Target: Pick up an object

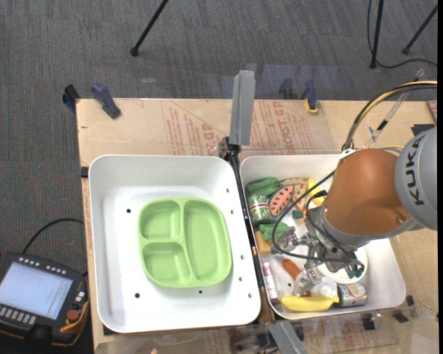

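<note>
The right bin (393, 275) holds a heap of toy items. Among them are a green packet (261, 200), a watermelon slice (285, 196), a small orange piece (290, 268), a yellow banana (308, 304) and a small can (353, 295). My gripper (308, 262) is down inside this bin, low over the middle of the heap, just above the orange piece and the banana. The orange wrist band (363, 195) hides part of the bin's contents behind it.
The left bin (111, 198) holds a green divided plate (184, 242). A thin pen-like stick (269, 280) lies along the right bin's left wall. A grey post (243, 109) rises behind the bins. A teach pendant (33, 297) sits off the bench at lower left.
</note>
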### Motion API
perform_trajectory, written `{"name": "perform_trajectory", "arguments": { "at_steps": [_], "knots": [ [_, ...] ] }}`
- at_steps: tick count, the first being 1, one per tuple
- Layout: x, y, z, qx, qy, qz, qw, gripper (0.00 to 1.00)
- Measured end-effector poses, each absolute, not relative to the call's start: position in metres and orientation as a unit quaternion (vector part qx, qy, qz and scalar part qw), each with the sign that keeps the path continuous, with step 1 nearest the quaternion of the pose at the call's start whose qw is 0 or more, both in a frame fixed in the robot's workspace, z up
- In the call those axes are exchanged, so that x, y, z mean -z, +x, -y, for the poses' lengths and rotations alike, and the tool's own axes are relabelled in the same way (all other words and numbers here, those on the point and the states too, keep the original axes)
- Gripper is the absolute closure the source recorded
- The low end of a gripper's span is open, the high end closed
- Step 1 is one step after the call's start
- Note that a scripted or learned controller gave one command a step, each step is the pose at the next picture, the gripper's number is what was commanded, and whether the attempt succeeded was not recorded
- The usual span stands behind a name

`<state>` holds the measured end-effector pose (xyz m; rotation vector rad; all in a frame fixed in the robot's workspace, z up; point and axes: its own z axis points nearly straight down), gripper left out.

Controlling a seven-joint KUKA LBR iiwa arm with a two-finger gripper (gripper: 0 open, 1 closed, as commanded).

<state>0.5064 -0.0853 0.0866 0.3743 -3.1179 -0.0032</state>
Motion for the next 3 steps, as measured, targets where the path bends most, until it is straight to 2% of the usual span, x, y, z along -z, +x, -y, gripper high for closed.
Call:
{"name": "perform_trajectory", "arguments": {
  "at_steps": [1, 2, 3],
  "knots": [
    [-0.087, 0.508, 0.081, 0.001, 0.056, 0.998, 0.0, 0.0],
    [-0.087, 0.498, 0.079, 0.0011, 0.022, 1.0, 0.001, 0.0],
    [-0.087, 0.532, 0.08, 0.0008, -0.029, 1.0, 0.0, 0.0]
  ]
}}
